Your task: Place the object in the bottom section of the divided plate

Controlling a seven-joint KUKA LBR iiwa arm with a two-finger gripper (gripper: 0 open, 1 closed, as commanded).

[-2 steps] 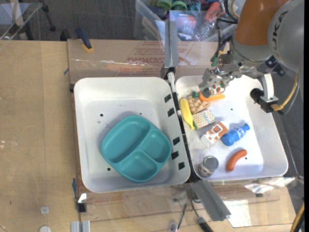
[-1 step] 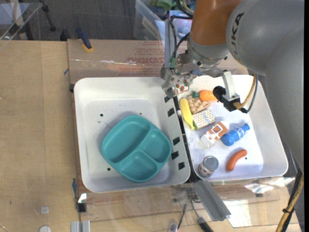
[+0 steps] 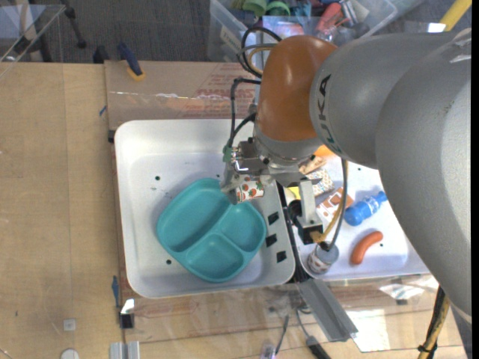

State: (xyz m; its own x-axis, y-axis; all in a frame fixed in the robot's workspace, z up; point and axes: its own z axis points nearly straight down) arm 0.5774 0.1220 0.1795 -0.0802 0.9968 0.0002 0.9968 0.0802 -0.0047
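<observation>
1. The end effector (image 3: 249, 179) hangs over the plate's (image 3: 212, 231) one o'clock rim, pinching a small spotted object (image 3: 250, 192).
2. The plate lies in the left bin (image 3: 150, 155).
3. A sausage (image 3: 366, 246) lies at the plate's three o'clock.

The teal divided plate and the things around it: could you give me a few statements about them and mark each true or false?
1. The teal divided plate lies in the left bin. True.
2. A small white object with red spots sits just below the gripper, at the plate's upper right edge. True.
3. The blue bottle lies on the plate. False: it lies in the right bin.
4. The orange sausage-shaped toy lies in the left bin. False: it lies in the right bin.
</observation>
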